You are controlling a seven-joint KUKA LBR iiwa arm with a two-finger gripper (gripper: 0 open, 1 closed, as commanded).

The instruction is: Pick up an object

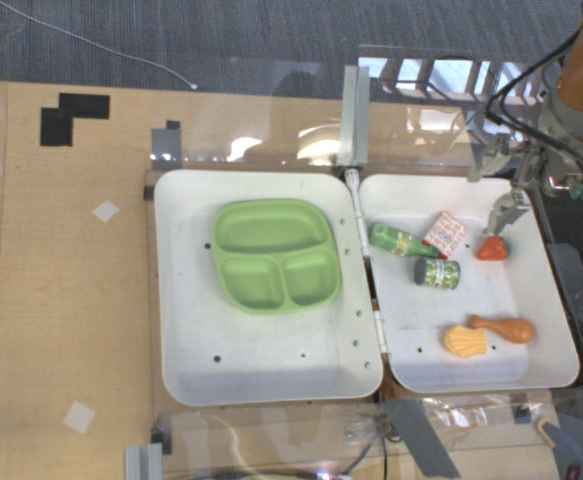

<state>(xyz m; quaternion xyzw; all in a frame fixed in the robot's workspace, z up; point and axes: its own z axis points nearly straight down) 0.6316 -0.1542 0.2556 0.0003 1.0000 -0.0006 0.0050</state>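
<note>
The right bin (556, 363) holds several small objects. A red piece (492, 250) lies near its far right side. To its left are a red-and-white packet (444, 232), a green bottle (399, 239) lying on its side and a dark green can (437, 273). Nearer the front lie an orange drumstick (504, 327) and a yellow ridged piece (465, 342). My gripper (507, 214) hangs just above and slightly right of the red piece, over the bin's far right part, and I see nothing held in it.
The left bin (186, 358) holds a green divided plate (274, 254). A raised divider (366, 268) separates the two bins. Clear panels and a metal post (353, 118) stand behind the bins. Cables trail from the arm (571, 98) at the upper right.
</note>
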